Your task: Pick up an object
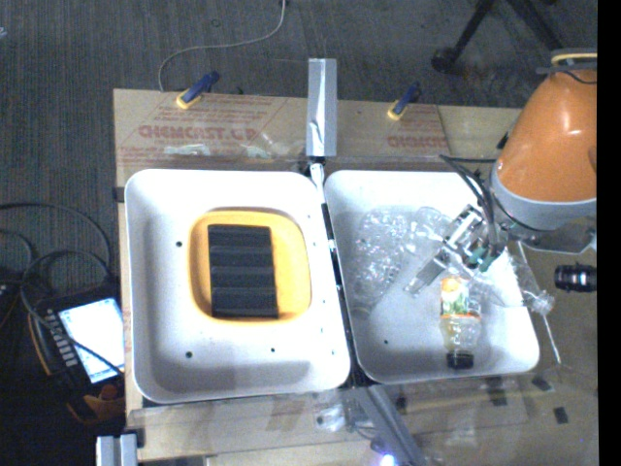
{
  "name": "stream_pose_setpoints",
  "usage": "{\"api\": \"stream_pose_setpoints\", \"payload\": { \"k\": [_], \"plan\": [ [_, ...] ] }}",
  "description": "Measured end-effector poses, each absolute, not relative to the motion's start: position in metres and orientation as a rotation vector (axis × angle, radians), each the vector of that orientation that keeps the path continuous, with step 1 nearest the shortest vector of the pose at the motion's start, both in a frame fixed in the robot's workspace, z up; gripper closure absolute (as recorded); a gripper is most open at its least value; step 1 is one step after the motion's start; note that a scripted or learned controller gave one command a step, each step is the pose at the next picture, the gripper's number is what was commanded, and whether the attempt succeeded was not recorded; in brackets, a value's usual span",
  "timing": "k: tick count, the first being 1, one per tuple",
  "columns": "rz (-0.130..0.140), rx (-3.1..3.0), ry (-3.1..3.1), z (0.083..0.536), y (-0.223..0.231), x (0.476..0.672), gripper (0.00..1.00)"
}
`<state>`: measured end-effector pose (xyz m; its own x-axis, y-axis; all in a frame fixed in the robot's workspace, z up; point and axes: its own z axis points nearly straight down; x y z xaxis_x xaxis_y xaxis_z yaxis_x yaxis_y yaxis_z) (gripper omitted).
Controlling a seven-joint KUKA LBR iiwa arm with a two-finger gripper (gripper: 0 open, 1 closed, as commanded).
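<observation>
The gripper [464, 244] hovers in the right bin [388, 357], above a small bottle [459, 320] lying toward five o'clock (clear crumpled plastic [388, 246] at nine o'clock). Its opening I cannot tell; nothing looks lifted yet.

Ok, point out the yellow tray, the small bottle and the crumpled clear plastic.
yellow tray [201, 260], camera view, left rim.
small bottle [458, 320], camera view, mid body.
crumpled clear plastic [380, 244], camera view, centre.
</observation>
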<state>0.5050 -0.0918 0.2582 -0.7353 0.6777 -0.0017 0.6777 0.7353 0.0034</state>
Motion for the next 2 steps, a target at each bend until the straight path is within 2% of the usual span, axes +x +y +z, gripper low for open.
{"api": "stream_pose_setpoints", "payload": {
  "k": [1, 2],
  "plan": [
    [-0.002, 1.166, 2.917, 0.189, -0.087, 0.566, 1.0],
    [0.001, 1.256, 2.879, 0.197, -0.072, 0.623, 1.0]
  ]
}}
